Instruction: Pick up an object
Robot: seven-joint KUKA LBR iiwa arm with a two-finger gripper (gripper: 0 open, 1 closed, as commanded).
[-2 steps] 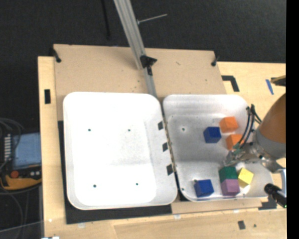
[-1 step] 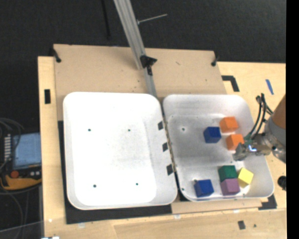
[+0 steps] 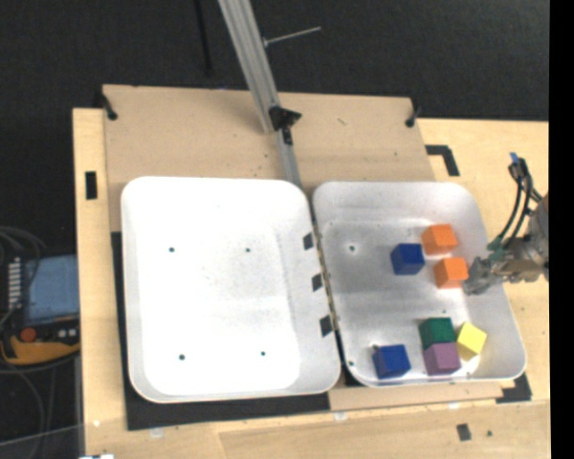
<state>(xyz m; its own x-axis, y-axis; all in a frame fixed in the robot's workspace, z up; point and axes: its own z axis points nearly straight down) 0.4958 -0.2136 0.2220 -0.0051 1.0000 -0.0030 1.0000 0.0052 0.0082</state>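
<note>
The right bin (image 3: pixel 364 208) holds several small blocks. Two orange blocks (image 3: pixel 440 238) (image 3: pixel 450 272) lie near its right wall, with a blue block (image 3: pixel 408 258) just left of them. Along the front sit another blue block (image 3: pixel 391 360), a green block (image 3: pixel 437 331), a purple block (image 3: pixel 442 357) and a yellow block (image 3: pixel 472 338). My gripper (image 3: pixel 482 277) reaches in at the bin's right rim, right next to the lower orange block. Nothing shows between its fingers.
The left bin (image 3: pixel 215 285) sits beside the right one. A slanted metal pole (image 3: pixel 253 60) rises behind the bins. Cables and a small box (image 3: pixel 43 299) lie off the bench at the left.
</note>
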